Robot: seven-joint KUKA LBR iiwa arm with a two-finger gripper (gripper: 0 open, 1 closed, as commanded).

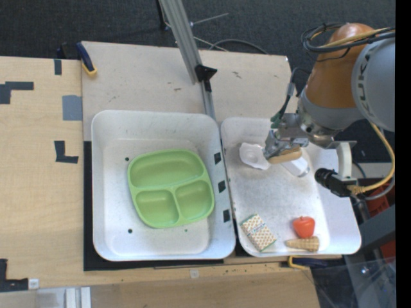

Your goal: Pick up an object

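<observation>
Two white bins side by side on the bench. Left bin (103,172) holds one green plate (170,188) with three compartments, lying flat about mid-bin, nothing on it. Right bin (340,226) holds the small stuff: one white crumpled object (254,156), one checkered block (259,231), one red tomato-like toy (304,226), one tan cone-shaped piece (303,244).

One arm (350,69), grey with an orange band, reaches in from the right over the far part of the right bin. One gripper (282,147) pointing down into that bin. A tan flat bit (286,156) sits right at the gripper tip, with something pale (297,167) just beneath it; cannot tell whether these are part of the gripper or a held thing. Finger state: cannot tell, the tips are hidden by the wrist body.

White crumpled object lies just left of the gripper, close beside it, touching or not unclear. It is off-white, soft looking, irregular in shape, at the far left part of the right bin near the divider.

Checkered block, red toy and cone sit together along the near edge of the right bin, well apart from the gripper. Block is tan and pale patterned, tilted. Cone lies on its side just near of the red toy.

One metal pole (183,31) crosses the far side, slanting down to the divider between the bins.
</observation>
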